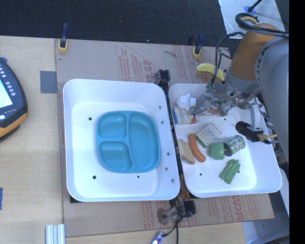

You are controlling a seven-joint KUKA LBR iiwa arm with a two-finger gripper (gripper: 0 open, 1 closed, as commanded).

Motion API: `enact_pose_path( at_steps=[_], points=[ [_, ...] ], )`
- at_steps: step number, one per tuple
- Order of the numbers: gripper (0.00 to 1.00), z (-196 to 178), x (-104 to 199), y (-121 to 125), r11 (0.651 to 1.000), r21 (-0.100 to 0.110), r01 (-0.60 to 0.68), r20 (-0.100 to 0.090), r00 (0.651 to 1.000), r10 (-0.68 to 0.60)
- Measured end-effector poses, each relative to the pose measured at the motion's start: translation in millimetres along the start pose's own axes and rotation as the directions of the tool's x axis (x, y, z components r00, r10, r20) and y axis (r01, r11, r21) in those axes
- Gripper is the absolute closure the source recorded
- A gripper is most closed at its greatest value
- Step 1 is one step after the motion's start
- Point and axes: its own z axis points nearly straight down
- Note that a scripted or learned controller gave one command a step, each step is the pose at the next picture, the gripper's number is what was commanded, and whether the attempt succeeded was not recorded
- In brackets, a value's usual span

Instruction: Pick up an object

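My gripper [203, 105] is low over the far part of the right bin [267, 179], beside a crumpled white object [183, 102]. Nothing is seen held in it. Below it in the bin lie a checkered packet [209, 133], a red sausage [196, 147], a slice of bread [186, 151], a green pepper [217, 150], a small can [236, 144] and a green ridged vegetable [230, 170]. A small blue-and-white packet [179, 116] lies by the bin's left wall. A yellow banana [209, 69] rests at the far rim, partly behind the arm.
The left bin [79, 182] holds a blue divided plate [128, 141]. A teach pendant [4, 98] lies at the bench's left edge. Clamps [63, 42] hold the cardboard at the far side.
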Motion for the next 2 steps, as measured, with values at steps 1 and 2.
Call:
enact_pose_path(
  at_steps=[1, 2],
  points=[
    [1.0, -7.9, -1.1, -1.9, 1.0, 0.007, 0.005, 0.002, 1.0, -0.005],
    [0.0, -7.7, -1.0, -2.0, 1.0, 0.008, 0.006, 0.002, 1.0, -0.006]
  ],
)
